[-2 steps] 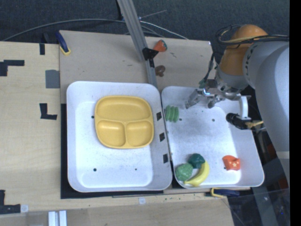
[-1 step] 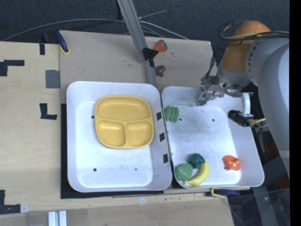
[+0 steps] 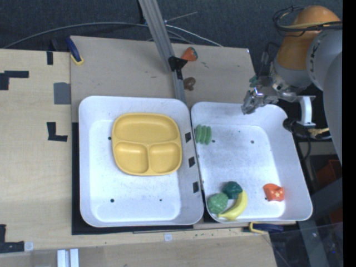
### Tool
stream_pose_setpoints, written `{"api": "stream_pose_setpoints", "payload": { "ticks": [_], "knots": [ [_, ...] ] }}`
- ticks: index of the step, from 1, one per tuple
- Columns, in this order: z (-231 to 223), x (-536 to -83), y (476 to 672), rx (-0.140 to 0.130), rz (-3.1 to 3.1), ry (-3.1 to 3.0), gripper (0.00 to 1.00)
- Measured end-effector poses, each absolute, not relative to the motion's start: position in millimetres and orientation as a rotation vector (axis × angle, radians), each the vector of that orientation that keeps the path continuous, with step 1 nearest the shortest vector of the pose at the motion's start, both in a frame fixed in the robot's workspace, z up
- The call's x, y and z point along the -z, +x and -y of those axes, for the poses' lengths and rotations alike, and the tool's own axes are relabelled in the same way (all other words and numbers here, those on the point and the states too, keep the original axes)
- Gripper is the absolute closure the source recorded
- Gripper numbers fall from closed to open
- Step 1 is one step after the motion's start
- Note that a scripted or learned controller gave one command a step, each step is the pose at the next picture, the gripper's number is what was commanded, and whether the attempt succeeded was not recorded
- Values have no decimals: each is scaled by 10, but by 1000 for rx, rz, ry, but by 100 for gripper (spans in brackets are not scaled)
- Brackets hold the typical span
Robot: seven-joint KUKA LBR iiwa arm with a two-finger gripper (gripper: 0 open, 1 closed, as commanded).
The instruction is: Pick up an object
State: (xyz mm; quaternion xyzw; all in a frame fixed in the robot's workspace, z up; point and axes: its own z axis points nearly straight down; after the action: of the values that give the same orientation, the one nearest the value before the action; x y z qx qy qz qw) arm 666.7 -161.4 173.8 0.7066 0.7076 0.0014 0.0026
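The right bin (image 3: pixel 253 118) holds a light green ridged piece (image 3: pixel 203 134) by its left wall. Near the front lie a green leafy vegetable (image 3: pixel 217 203), a dark green piece (image 3: pixel 232 189) and a yellow banana (image 3: pixel 238 207) bunched together. A small orange-red object (image 3: pixel 273 192) rests at the front right. My gripper (image 3: pixel 251 103) hangs over the bin's far right rim, well away from all of these, with nothing seen between its fingers.
In the left bin (image 3: pixel 89 149) sits a yellow divided plate (image 3: pixel 147 143). A grey pole (image 3: pixel 157 24) slants down to the gap between the bins at the back. Cables (image 3: pixel 303 128) trail past the right bin's right edge.
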Motion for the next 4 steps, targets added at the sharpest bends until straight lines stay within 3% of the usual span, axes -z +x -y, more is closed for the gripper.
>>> {"api": "stream_pose_setpoints", "payload": {
  "ticks": [1,3,4],
  "knots": [
    [1609,-2132,6678,-4,-2221,2217,100],
    [686,-2203,6357,0,-2230,2217,100],
    [110,-2147,6327,1,-2232,2216,100]
  ]
}}
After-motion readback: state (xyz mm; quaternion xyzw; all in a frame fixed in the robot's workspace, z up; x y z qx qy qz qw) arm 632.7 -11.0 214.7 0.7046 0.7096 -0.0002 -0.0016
